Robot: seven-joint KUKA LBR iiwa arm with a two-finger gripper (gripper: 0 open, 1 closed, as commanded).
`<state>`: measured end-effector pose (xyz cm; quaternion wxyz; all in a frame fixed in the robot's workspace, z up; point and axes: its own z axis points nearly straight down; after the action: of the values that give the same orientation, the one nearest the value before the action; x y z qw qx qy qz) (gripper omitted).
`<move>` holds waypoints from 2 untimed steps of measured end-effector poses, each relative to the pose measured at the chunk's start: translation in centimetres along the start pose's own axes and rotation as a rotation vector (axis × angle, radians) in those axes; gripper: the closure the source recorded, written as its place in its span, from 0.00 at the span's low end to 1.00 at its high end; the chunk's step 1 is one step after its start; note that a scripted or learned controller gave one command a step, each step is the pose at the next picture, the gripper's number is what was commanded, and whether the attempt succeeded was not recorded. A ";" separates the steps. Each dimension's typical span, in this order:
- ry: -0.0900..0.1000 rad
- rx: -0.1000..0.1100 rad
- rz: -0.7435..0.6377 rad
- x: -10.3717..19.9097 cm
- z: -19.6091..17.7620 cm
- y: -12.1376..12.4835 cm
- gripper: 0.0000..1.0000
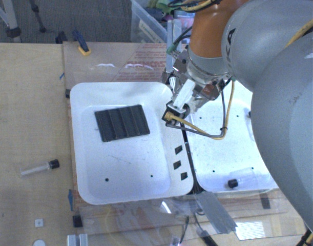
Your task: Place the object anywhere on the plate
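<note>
A dark ribbed plate (122, 122) lies flat in the left bin (120, 176), and the small clear tube with a black cap (239, 182) lies in the right bin (212, 155) near its front edge, well apart from the plate. A similar clear tube (39, 168) lies on the desk (28, 111) left of the bins. The grey arm (279, 86) hangs over the rim between the two bins and covers much of the right one; the jaws are hidden under the wrist, so I cannot tell how far open they are.
</note>
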<state>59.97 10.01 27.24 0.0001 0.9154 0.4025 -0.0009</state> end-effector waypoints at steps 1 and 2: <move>-0.003 0.004 -0.051 2.9 2.6 -6.1 1.00; -0.002 0.003 -0.045 2.3 5.9 -15.7 1.00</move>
<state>49.96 22.34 21.36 -0.0006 0.9062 0.4228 -0.0024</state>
